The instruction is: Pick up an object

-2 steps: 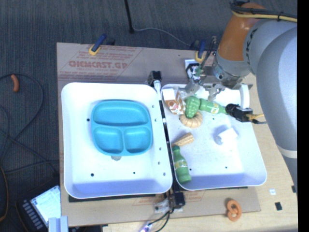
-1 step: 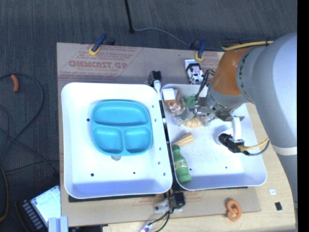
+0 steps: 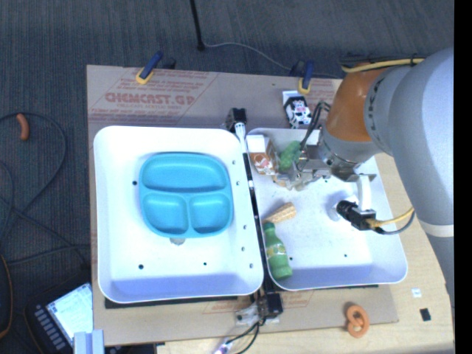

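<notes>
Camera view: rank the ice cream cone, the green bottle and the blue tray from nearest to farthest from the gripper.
Measured from the gripper, at the right bin's top left:
1. Ice cream cone, just below it, near the divider.
2. Green bottle, lower along the right bin's left edge.
3. Blue tray, across in the left bin.

A single fixed camera looks down at a slant from above the brown cardboard-topped bench (image 3: pixel 147 98), taking in both shallow white plastic bins (image 3: pixel 110 198) and surrounding grey floor (image 3: pixel 74 21).

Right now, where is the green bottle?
The green bottle lies in the right bin, against its left wall near the front, just below the ice cream cone.
</notes>
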